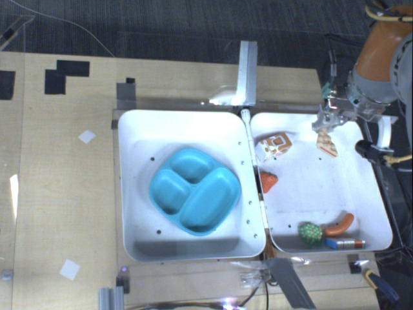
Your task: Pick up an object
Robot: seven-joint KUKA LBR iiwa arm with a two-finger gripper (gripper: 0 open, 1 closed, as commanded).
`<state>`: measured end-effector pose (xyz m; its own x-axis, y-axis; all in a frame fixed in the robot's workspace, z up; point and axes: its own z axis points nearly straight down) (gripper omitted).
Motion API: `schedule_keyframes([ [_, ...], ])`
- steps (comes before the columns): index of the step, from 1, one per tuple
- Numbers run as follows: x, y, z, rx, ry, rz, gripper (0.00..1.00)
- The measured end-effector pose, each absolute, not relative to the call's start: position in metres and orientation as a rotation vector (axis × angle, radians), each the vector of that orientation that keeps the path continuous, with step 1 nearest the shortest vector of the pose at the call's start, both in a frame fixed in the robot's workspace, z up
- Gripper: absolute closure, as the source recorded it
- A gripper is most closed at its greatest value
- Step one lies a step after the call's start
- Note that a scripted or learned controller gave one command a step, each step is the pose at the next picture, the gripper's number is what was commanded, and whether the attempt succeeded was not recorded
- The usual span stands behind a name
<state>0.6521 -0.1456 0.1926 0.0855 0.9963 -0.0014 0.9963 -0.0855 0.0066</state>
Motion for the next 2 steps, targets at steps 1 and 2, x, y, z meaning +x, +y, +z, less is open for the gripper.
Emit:
schedule_keyframes([
  [1, 0.670, -0.067, 0.186, 2.584, 1.782, 0.004, 1.00],
  [2, 0.601, -0.106, 0.228, 2.662, 1.663, 0.004, 1.00],
])
